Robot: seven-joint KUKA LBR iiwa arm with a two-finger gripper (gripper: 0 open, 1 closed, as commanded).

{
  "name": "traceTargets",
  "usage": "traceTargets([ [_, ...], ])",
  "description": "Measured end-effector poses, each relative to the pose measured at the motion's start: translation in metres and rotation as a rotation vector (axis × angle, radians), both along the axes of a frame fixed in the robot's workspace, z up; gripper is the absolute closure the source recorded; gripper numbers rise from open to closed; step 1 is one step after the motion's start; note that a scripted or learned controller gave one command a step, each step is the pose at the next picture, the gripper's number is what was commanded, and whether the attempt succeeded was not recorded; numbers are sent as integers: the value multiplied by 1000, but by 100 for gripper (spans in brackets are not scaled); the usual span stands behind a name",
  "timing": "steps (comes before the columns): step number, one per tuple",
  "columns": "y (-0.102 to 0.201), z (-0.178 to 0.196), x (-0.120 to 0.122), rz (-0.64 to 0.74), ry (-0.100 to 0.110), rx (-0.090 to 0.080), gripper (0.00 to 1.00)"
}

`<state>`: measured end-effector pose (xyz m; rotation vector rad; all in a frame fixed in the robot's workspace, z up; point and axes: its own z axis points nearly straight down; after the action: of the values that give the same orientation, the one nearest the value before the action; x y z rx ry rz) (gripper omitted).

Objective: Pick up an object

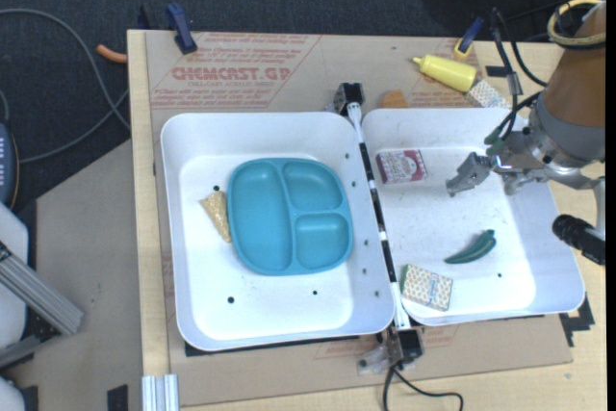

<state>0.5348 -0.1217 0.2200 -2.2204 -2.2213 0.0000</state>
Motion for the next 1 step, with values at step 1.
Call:
traceTargets([
  [1,-50,-56,0,-2,1,0,0],
])
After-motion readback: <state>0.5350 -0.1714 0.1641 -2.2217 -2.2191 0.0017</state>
